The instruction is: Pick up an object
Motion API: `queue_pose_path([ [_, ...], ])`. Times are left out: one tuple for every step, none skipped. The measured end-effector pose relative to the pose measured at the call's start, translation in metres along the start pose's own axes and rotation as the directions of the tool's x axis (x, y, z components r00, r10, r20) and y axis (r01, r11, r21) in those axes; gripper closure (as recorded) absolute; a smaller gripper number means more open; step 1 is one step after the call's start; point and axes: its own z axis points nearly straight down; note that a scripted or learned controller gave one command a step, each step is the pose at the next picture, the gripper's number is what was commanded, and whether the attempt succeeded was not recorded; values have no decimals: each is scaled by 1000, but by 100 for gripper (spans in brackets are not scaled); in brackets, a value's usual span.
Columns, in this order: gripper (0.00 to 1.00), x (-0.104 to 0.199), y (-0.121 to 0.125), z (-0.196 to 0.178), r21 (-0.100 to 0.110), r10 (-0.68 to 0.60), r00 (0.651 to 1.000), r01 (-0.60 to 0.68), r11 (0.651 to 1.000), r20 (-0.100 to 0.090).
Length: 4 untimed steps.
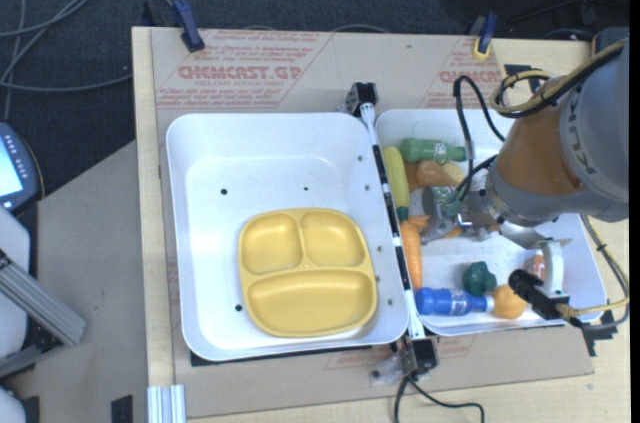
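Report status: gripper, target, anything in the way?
Gripper low in right bin, fingers unreadable. No object seen held. Corn, carrot, green bottle, blue bottle crowd around it.

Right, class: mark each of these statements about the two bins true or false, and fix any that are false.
1. The yellow divided plate lies in the left bin. True.
2. The corn cob lies in the left bin. False: it lies in the right bin, near the divider.
3. The blue bottle lies near the right bin's front edge. True.
4. The plate has two compartments. False: it has three.
5. The arm reaches over the right bin. True.
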Motion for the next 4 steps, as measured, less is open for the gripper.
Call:
queue_pose_path([
  [0,-6,-49,1,9,0,1000,0,1000,-9],
  [0,2,12,0,-2,-5,1000,5,1000,-1],
  [100,3,10,-10,-1,-4,1000,4,1000,-4],
  [100,84,25,-106,-8,-13,1000,13,1000,-10],
])
